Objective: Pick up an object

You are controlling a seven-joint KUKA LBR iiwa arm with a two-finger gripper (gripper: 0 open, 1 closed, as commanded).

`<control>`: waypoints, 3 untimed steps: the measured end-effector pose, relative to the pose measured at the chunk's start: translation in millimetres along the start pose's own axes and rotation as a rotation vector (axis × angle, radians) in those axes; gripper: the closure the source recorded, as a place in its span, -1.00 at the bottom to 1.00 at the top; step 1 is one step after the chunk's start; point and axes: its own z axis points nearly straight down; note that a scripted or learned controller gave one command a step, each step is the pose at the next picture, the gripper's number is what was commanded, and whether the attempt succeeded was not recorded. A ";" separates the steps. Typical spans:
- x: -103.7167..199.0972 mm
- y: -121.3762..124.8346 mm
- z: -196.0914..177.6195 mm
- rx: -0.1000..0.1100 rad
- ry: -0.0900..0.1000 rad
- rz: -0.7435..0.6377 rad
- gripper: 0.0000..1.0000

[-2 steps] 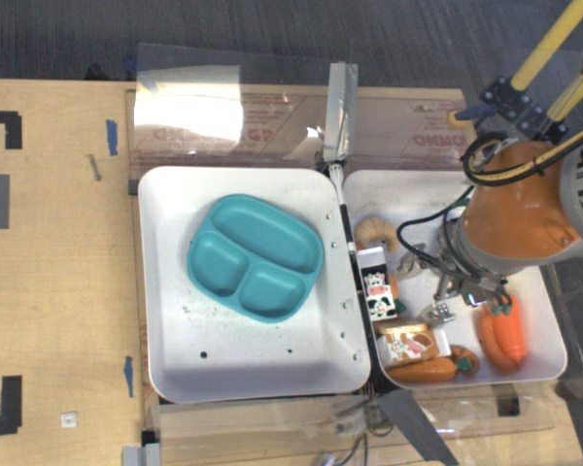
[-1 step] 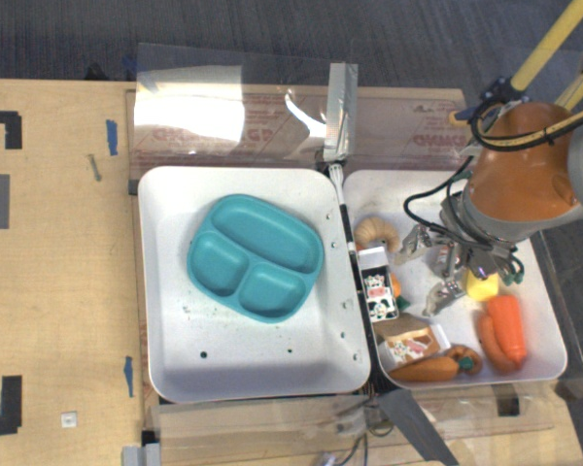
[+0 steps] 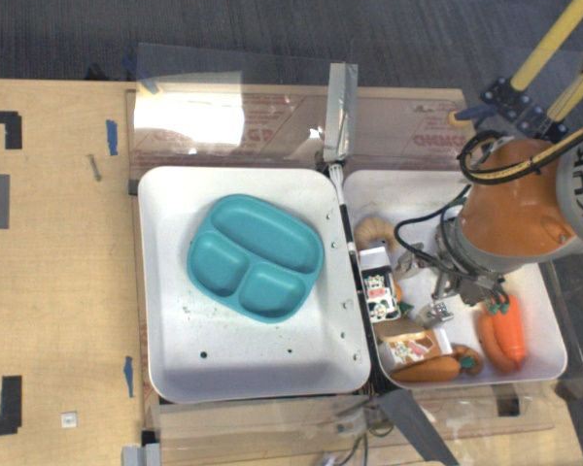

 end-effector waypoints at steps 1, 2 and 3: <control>-4.1 -48.5 -32.2 -0.006 0.034 0.243 -1.00; -19.5 -72.6 6.9 -0.006 0.031 0.257 -1.00; -24.2 -72.9 -6.7 -0.001 0.017 0.256 1.00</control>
